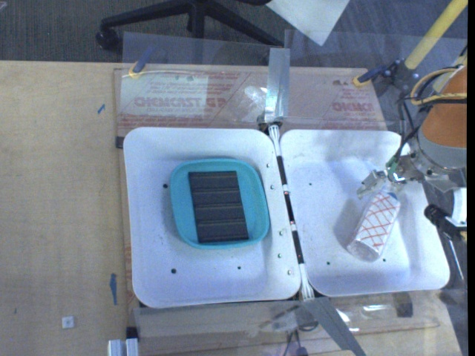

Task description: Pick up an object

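A white tube-shaped object with a red crosshatch pattern lies tilted in the right bin, towards its right side. My gripper hangs right at the upper end of this object, reaching in from the right under the orange band of the arm. Whether it touches the object I cannot tell. In the left bin rests a teal square dish with a dark ridged insert, near the bin's middle and far from the gripper.
A metal divider strip runs between the two bins. Clear plastic sheeting and a metal bracket lie behind the bins. Cables and a yellow rod crowd the far right. The wooden bench stretches to the left.
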Robot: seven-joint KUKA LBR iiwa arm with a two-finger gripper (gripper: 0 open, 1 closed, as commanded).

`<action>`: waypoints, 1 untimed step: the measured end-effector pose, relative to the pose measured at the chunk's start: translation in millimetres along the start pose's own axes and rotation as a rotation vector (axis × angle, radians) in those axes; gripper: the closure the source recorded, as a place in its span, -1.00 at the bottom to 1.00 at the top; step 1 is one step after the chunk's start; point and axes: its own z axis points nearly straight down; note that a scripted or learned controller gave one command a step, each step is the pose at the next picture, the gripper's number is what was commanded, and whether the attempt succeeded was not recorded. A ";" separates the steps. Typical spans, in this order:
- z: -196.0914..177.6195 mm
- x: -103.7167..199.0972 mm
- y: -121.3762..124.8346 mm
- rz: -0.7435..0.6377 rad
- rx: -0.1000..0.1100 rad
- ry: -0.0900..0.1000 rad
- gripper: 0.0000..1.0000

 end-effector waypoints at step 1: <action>15.4 12.8 -53.5 -0.061 -0.001 0.001 -1.00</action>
